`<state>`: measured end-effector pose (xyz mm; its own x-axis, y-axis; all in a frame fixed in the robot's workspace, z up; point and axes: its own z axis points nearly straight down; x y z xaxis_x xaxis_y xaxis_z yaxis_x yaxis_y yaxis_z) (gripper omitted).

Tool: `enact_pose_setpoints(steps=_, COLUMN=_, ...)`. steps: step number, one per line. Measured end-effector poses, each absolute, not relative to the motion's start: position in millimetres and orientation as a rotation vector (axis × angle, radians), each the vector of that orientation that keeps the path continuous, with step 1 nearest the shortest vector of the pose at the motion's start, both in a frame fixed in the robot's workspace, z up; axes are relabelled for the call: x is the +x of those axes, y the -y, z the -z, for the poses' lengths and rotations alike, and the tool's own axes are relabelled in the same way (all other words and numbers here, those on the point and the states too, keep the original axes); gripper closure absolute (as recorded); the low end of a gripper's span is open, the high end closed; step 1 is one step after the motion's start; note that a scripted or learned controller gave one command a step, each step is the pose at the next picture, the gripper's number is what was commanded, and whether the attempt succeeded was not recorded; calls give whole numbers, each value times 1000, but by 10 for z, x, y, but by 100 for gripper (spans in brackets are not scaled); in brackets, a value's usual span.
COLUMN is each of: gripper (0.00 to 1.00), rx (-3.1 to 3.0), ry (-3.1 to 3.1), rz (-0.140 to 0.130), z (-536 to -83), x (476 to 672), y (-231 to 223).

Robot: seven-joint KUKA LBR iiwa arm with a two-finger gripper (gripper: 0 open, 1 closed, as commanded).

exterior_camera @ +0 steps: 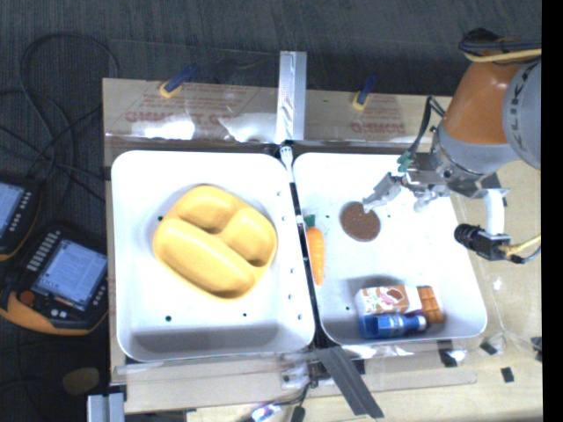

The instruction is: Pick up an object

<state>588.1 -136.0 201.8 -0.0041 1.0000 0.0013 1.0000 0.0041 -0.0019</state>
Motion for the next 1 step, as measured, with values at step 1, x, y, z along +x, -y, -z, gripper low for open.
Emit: enact_pose_setpoints(steps=1, gripper=0, rx=-2215, ry=2224, rz=-1, z=-2018, x=5881, y=1360)
